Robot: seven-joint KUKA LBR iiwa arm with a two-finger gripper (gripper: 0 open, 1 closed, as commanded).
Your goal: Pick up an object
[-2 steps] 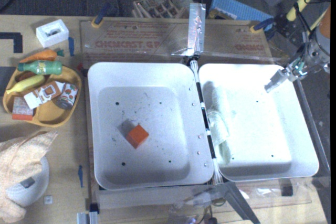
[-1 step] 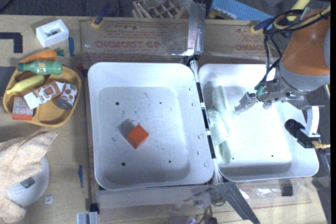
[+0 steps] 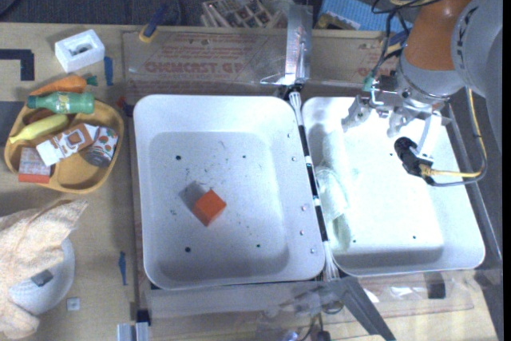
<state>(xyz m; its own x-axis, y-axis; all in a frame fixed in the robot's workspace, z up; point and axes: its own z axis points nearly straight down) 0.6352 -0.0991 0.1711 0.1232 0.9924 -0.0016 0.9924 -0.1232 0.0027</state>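
Left bin [image 3: 160, 124]: white, shallow; holds one orange block [image 3: 211, 208], lying on the floor a little toward the near-left of centre, a grey shape touching its upper-left side. Dark specks scattered around the block.

Right bin [image 3: 455, 243]: white, shallow, touching the left bin along the shared wall; a clear, pale plastic item [image 3: 331, 180] lies against that wall.

Gripper [image 3: 375, 117]: above the far part of the right bin, well apart from the orange block; both fingers visibly spread, nothing between them.

Yellow bowl [image 3: 76, 181]: left of the left bin; holds a green bottle [image 3: 64, 102], a yellow banana-like piece [image 3: 36, 126] and small printed packets.
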